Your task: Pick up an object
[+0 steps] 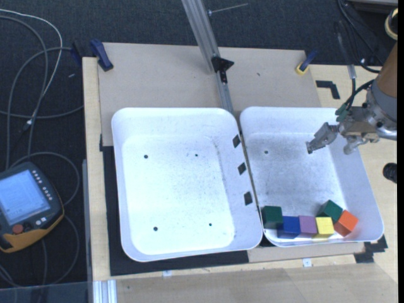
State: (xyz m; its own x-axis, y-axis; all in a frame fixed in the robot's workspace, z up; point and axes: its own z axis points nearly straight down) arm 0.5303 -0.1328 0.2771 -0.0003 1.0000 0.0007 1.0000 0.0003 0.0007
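Small coloured blocks line the near wall of the right bin [372, 197], none yet picked.

From the overhead camera view: a dark green block [272, 216], blue block [291, 225], purple block [307, 224], yellow block [324, 225], orange block [346, 222] and a second green block [331, 208] sit touching in a row. They look light, rigid and smooth-faced, best pinched across opposite flat sides. Well apart from them, the tool [332, 141] hangs with fingers spread, holding nothing.
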